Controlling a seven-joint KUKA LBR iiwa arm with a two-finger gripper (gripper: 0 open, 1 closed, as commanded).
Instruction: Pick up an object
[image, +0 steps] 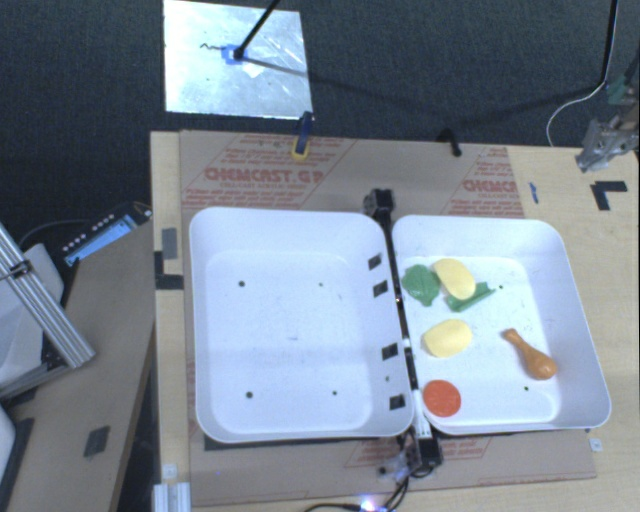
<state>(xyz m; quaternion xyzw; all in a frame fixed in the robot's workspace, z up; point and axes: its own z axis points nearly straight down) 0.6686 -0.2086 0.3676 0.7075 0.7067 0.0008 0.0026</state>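
I see the small orange plastic drumstick (529, 354) lying in the right white bin (580, 330), lower right of the frame, long axis running upper left to lower right. The pincer's state I cannot tell.

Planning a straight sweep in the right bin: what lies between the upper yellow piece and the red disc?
In the camera view, the lower yellow piece sits between the upper yellow piece and the red disc; bare white floor separates them.
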